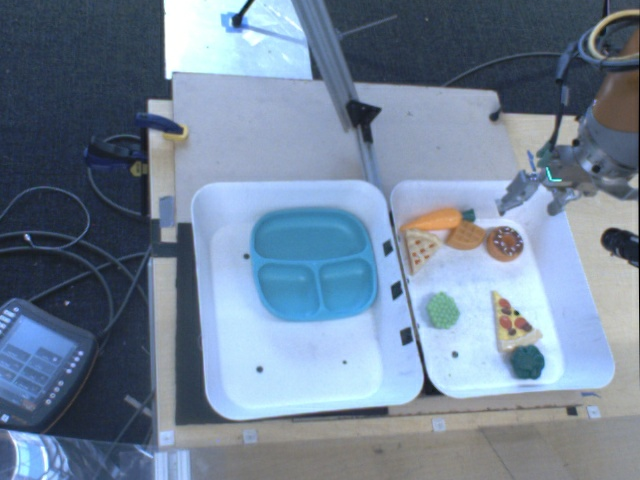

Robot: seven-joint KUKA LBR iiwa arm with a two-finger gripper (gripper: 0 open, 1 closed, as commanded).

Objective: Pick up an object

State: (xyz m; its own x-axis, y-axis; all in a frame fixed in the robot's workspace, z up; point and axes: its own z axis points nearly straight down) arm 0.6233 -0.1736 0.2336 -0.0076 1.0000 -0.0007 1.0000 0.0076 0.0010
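The desk point(300, 128) carries two shallow white bins side by side. The left bin point(230, 368) holds a blue divided plate point(313, 263) with three compartments, lying flat near the bin's far half. The right bin point(580, 308) holds the toy food: an orange carrot point(434, 219) at the far left, just beside a waffle point(465, 236); a pale pizza wedge point(420, 249) touching the carrot's near side; a chocolate doughnut point(505, 242) to the right of the waffle; a green broccoli piece point(443, 310) nearer the middle; a second pizza slice point(512, 320) with red toppings on the near right, and a dark green lump point(528, 362) touching its near end. The grey arm reaches in from the right, and its tool point(535, 196) hangs over the far right corner of the right bin, above and just beyond the doughnut. Its two fingers stand apart, with nothing between them
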